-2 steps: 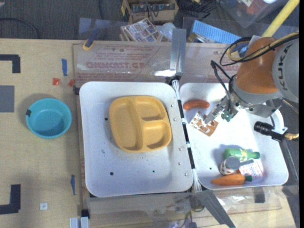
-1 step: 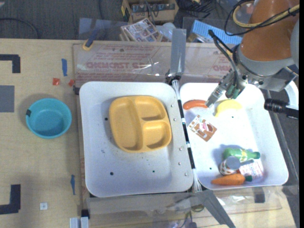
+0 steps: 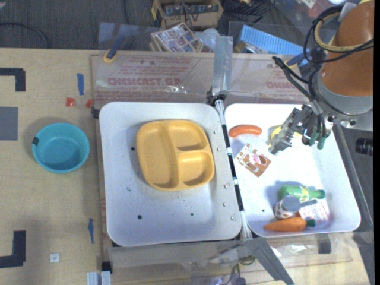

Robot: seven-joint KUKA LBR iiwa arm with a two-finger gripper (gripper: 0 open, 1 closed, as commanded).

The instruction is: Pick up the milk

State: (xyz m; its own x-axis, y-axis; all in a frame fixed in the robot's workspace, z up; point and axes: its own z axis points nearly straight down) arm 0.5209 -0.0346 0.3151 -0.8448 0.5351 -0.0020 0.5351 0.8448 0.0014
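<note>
Pincer (image 3: 285, 140) hangs over right bin (image 3: 344, 177); open or closed, cannot tell. Milk (image 3: 314, 211) lies toward the bin's near edge, below the pincer, long axis roughly crosswise, beside carrot (image 3: 286, 224).

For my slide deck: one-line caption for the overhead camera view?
End effector over the right bin, above the milk, carrot and green bottle.

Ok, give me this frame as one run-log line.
task: pick up milk | gripper: over right bin, far end, near yellow item | milk carton: lying in bin, apart from gripper | status: not picked
</note>
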